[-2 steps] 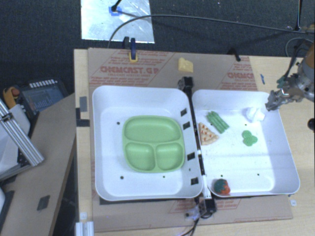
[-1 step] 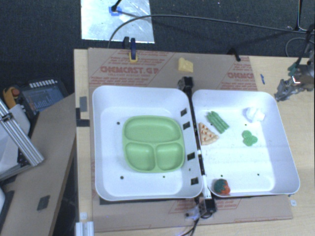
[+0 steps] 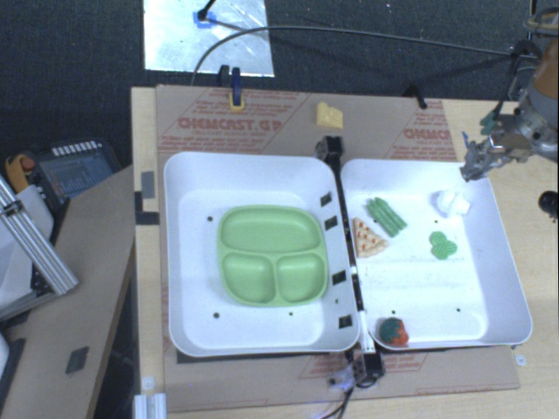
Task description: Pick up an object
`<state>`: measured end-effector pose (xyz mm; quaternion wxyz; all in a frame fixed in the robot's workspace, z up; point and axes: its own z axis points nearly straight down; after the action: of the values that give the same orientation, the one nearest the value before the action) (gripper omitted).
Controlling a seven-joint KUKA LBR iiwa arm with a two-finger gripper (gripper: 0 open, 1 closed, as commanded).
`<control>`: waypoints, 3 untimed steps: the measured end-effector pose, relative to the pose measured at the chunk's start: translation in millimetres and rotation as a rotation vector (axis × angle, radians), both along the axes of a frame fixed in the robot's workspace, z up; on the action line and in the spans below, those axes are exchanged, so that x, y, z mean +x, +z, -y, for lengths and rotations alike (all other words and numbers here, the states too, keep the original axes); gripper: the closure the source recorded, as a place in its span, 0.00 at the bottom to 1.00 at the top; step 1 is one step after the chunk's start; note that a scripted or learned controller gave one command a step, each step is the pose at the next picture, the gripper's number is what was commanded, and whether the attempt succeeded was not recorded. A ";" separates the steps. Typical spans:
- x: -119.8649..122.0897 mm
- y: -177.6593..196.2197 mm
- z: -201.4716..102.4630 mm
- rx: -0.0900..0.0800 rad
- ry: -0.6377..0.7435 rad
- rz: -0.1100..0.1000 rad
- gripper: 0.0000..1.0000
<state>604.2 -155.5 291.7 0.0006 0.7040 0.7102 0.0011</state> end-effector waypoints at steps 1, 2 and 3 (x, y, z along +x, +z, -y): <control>3.1 -5.3 -58.5 0.000 0.000 -0.001 1.00; 0.2 -13.5 -119.2 0.001 0.002 -0.001 1.00; 5.2 -31.8 -174.7 0.001 0.001 -0.002 1.00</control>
<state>609.4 19.2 259.8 -0.0006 0.7038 0.7104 0.0007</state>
